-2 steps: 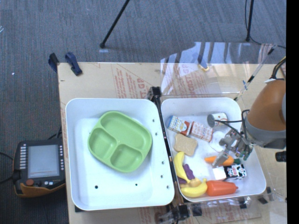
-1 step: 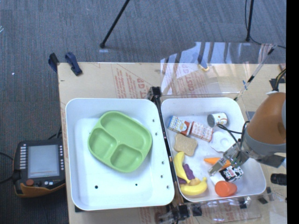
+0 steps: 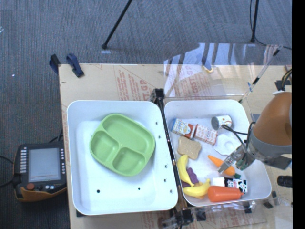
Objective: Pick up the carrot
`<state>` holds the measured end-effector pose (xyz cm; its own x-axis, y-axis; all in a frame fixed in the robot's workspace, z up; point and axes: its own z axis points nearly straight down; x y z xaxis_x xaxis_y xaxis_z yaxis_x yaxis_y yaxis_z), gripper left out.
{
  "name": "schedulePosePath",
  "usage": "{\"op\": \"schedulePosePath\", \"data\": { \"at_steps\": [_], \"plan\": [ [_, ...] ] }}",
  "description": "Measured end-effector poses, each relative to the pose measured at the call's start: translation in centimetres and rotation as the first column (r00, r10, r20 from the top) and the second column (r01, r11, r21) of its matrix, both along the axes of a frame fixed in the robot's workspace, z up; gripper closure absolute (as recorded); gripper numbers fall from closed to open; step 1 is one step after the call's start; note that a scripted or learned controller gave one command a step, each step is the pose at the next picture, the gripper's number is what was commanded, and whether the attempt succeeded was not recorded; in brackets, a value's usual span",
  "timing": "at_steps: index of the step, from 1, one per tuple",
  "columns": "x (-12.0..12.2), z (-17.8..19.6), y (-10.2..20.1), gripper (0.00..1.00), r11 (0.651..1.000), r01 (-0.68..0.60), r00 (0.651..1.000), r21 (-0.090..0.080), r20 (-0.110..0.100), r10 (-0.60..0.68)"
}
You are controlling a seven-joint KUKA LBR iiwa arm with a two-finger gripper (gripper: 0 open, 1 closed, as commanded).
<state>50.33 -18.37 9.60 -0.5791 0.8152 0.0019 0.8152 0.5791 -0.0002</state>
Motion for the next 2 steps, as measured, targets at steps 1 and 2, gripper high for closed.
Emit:
{"op": "schedulePosePath", "data": {
  "at_steps": [1, 2],
  "plan": [
    [-2.5, 7.0, 4.3, 1.00, 0.998, 0.059, 0.998, -0.001, 0.006, -0.059],
    [-1.8, 9.0, 16.0, 1.00, 0.991, 0.137, 0.991, 0.002, -0.001, -0.137]
  ]
}}
